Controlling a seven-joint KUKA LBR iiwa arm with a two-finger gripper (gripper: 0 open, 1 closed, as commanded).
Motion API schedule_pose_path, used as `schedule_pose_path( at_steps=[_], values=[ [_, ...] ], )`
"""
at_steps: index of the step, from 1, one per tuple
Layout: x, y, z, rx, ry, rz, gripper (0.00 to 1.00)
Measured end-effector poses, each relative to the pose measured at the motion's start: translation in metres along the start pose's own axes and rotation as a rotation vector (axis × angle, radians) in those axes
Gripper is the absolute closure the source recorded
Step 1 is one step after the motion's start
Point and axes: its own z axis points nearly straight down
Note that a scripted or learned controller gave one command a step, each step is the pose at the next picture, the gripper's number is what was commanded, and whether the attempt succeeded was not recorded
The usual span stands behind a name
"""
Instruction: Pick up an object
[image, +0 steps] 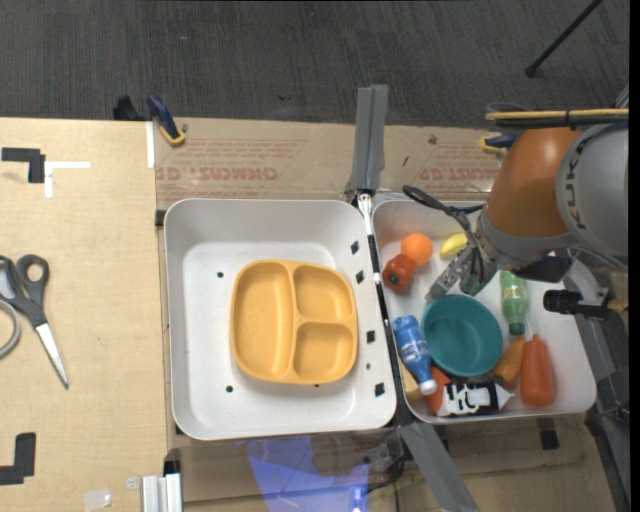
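The grey arm with the orange band (535, 185) is positioned over the far part of the right white bin (570, 405). The gripper (458, 272) is lowered among the objects, just beside the teal plastic bowl (462, 335) and the small yellow object (454, 244). The gripper's opening cannot be told, and nothing is seen held in it. No object is judged lifted; grasping and raising remain to be done.

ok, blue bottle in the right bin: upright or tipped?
Tipped. The blue bottle lies on its side beside the teal bowl, cap toward the bin's near edge.
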Motion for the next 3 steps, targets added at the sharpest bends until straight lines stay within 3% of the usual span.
schedule_pose_path(
  at_steps=[1,2,3],
  values=[
    [-0.049,-0.064,-0.011,-0.016,-0.032,-0.084,1.00],
    [-0.014,-0.012,0.000,0.000,0.000,-0.145,1.00],
    [0.028,-0.009,0.000,0.001,0.002,-0.072,1.00]
  ],
)
